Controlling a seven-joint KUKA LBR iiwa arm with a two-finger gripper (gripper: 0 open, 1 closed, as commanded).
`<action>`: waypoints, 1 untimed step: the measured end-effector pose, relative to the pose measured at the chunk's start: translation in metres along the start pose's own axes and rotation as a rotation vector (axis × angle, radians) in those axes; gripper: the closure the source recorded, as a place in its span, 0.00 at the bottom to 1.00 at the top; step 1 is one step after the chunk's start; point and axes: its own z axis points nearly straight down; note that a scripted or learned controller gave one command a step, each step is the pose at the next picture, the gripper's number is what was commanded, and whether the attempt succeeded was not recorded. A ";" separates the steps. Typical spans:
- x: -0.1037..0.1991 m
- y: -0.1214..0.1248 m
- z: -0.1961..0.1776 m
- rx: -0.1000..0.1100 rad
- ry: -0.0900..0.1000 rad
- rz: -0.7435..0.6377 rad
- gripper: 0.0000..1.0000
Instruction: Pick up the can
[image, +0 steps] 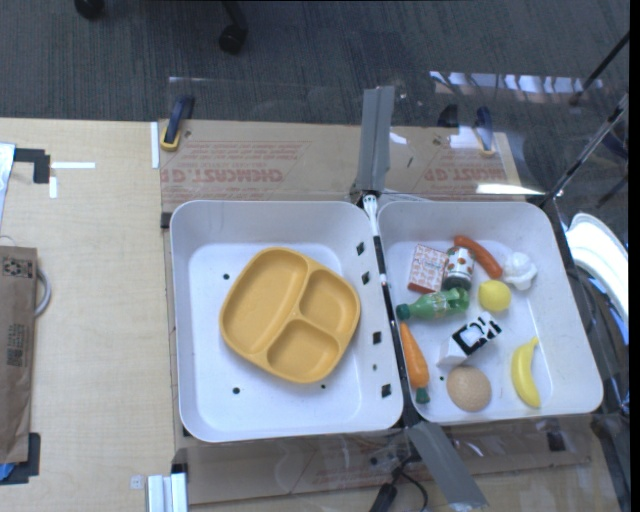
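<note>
The can (459, 268) stands upright in the right bin (556, 262), in its back half near the middle, dark top and red-and-white label showing. It is free in the bin, with nothing clamped on it. Cannot tell how far open the pincer is or whether it has hold of anything. The right bin is the one on the side the arm reaches in from.

Around the can:
- A red-and-white box (427, 268) lies flat, touching or just beside it on the side toward the left bin.
- An orange-red long piece (480, 256) lies slantwise just behind it, on the arm's side.
- A green bottle (433, 307) lies on its side just in front of it, cap end close to the can's base.
- A lemon (494, 296) sits near it, front and toward the arm's side.
- A white crumpled thing (519, 268) lies beyond the lemon.

Further front:
- black-and-white block (476, 335)
- carrot (414, 358) along the inner wall
- brown round item (468, 388)
- banana (526, 373)

All four are well apart from the can.

The left bin (182, 300) holds a yellow divided plate (290, 315), tilted askew. Cardboard (250, 160) lies behind both bins. A brown paper bag (15, 340) lies at the far left on the wooden bench (90, 260).
</note>
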 end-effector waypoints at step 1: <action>0.000 0.000 0.000 0.000 0.000 0.000 0.00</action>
